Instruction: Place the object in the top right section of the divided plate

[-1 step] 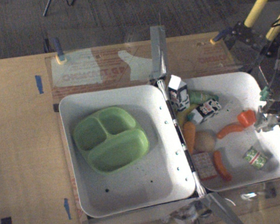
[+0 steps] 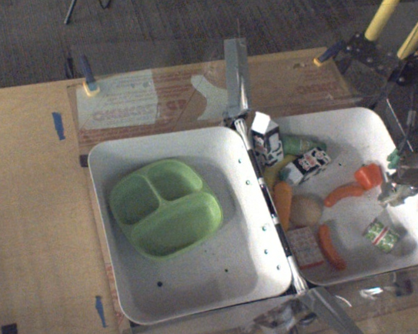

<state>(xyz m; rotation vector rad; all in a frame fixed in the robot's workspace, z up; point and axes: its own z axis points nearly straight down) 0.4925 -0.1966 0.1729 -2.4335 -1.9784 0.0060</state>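
Your pincer [image 2: 399,187] hovers at the right bin's [image 2: 342,120] right edge, its opening too blurred to tell, nothing visibly held, so you're at the picking step: next, close on something nearby, perhaps the orange pepper [image 2: 352,186] just left, lying lengthwise left-right, then cross far left to the green divided plate [image 2: 167,207].

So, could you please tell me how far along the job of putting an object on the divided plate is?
Nothing looks done yet: the green divided plate in the left bin has nothing in its sections. The gripper is over the right edge of the right bin, near the orange toy; I cannot tell whether it holds anything. Picking an object and carrying it to the top right section remain.
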